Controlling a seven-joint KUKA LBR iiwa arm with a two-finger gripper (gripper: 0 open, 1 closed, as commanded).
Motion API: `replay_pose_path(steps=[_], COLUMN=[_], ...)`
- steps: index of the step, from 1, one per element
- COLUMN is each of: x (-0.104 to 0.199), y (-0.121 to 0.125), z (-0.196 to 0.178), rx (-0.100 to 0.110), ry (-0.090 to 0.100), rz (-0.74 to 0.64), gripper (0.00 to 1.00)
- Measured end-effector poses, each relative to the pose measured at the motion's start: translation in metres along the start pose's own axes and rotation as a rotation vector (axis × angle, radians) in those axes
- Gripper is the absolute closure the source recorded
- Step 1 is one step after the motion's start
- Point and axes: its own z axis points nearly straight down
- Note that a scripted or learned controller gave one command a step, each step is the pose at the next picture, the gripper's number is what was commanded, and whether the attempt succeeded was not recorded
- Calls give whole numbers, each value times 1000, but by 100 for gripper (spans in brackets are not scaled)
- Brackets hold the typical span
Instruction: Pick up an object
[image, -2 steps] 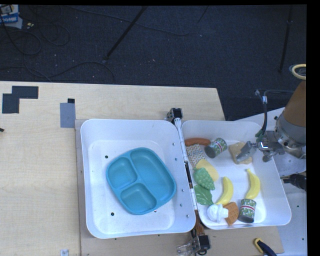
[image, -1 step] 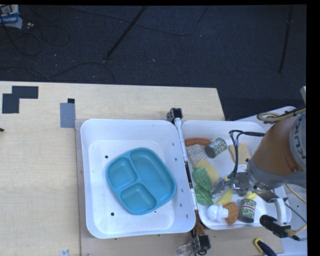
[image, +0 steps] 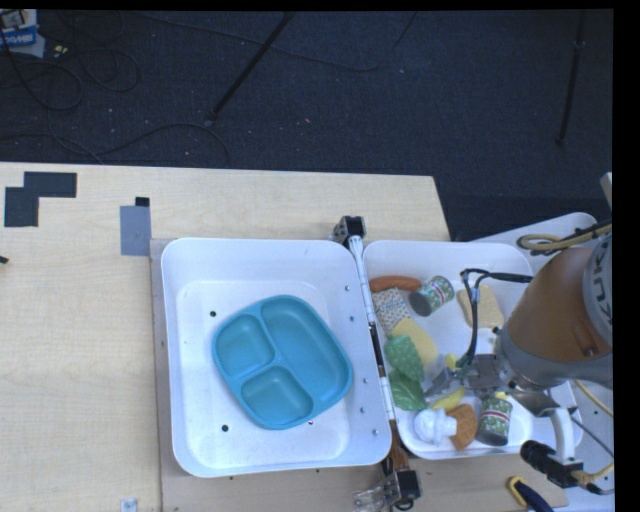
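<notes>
Two shallow white bins sit side by side on the pale wooden surface (image: 80, 330). Left bin (image: 190, 270) holds just a blue three-compartment plastic tray (image: 282, 360). Right bin (image: 440, 255) has the clutter: a green leafy toy (image: 403, 362), a yellow block (image: 420, 340), a small green-labelled can (image: 433, 295). Over that pile, the pincer (image: 462, 372) is down among the objects, but honestly can't tell if it's gripping anything. Nothing's visibly lifted, so I'd say the pick isn't done yet.

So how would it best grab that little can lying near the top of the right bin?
Probably across the round sides of the small can, coming from above. It lies tipped on its side, its end facing the bin's middle, with the red sausage-like piece close beside it.
</notes>
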Motion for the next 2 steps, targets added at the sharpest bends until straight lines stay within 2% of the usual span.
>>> replay_pose_path(steps=[1, 2], x=[1, 50], y=[0, 2], z=[-9, -105], rx=[5, 9], ry=[6, 1], rz=[3, -2], gripper=[100, 100])
